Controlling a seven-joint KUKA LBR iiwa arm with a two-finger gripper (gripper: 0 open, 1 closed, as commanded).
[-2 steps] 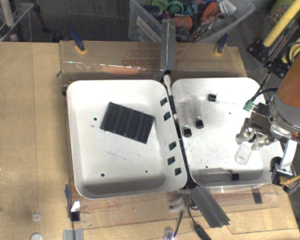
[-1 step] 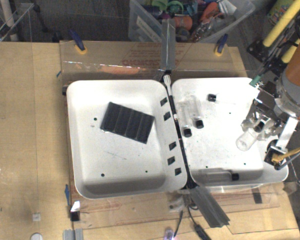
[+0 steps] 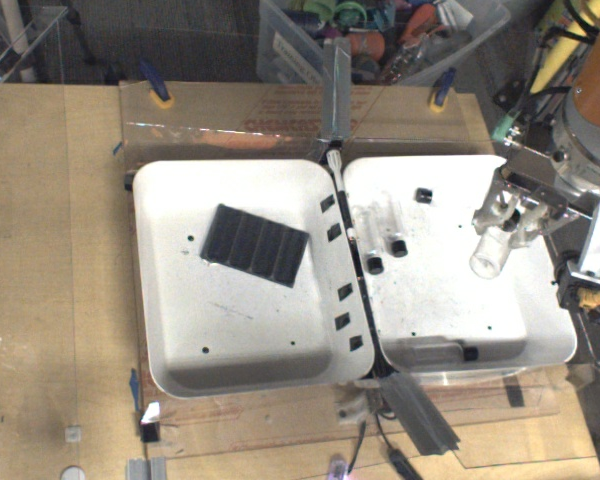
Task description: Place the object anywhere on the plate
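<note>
Clear cup at the hand, plate still bare

Position of the arm: it enters from the right of the frame, and its hand sits over the right-hand bin, near that bin's right side. A small clear cup hangs tilted just below the fingers, its upper end meeting them and its open mouth turned toward the lower left. The cup appears to be pinched between the fingers, so the hand is judged closed on it, though glare on the clear plastic blurs the exact contact.

The plate, a dark ridged rectangle, lies flat and slightly skewed in the left-hand bin, toward its upper centre, well apart from the cup. Nothing rests on it.

Two small dark pieces lie near the divider in the right-hand bin, and a third sits toward its upper middle.

Assessment: the cup looks clear of the bin floor, as a carry across the divider would need. The transfer leftward to the plate is not yet done. A tilted, smooth cup may slip during travel.
</note>
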